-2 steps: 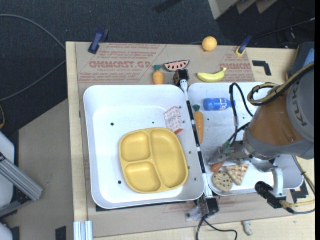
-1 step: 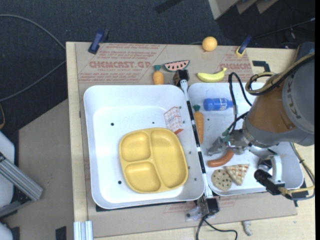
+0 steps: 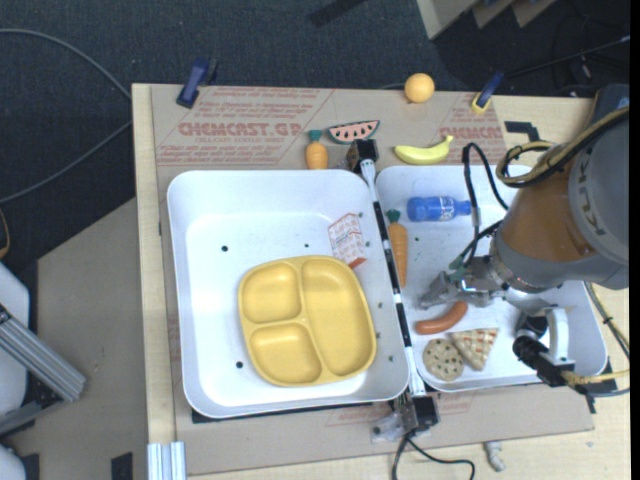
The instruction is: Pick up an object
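Note:
My gripper (image 3: 441, 290) hangs low in the right bin (image 3: 590, 340), just above a red-brown sausage (image 3: 441, 317) and right of an orange carrot (image 3: 399, 251) that lies along the bin's left wall. I see nothing held in it. A blue bottle (image 3: 437, 208) lies at the back of the bin. A round cookie (image 3: 441, 359) and a pizza slice (image 3: 476, 345) sit near the front wall, below the sausage. The grey and orange arm (image 3: 555, 228) covers the bin's right half.
The left bin (image 3: 200, 268) holds a yellow divided plate (image 3: 305, 320) and a small red-and-white packet (image 3: 347, 236). Behind the bins on the bench lie a banana (image 3: 423, 151), a watermelon slice (image 3: 354, 130), a small orange fruit (image 3: 317, 154) and an orange ball (image 3: 419, 88).

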`<move>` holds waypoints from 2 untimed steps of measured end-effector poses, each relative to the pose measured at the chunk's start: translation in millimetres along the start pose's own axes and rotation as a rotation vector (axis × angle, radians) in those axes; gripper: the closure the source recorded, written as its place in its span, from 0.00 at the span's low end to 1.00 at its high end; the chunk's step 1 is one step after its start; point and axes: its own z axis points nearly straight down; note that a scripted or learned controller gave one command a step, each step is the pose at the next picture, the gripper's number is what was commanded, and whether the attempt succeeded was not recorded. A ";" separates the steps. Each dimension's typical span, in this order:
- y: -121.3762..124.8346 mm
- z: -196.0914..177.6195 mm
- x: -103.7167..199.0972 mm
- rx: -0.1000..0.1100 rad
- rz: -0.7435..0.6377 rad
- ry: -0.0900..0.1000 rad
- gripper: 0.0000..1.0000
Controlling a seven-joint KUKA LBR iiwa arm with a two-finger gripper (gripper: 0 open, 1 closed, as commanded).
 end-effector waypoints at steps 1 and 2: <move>-16.2 0.1 5.1 0.003 0.000 0.002 0.00; 3.9 -0.1 5.7 0.000 -0.001 0.000 0.00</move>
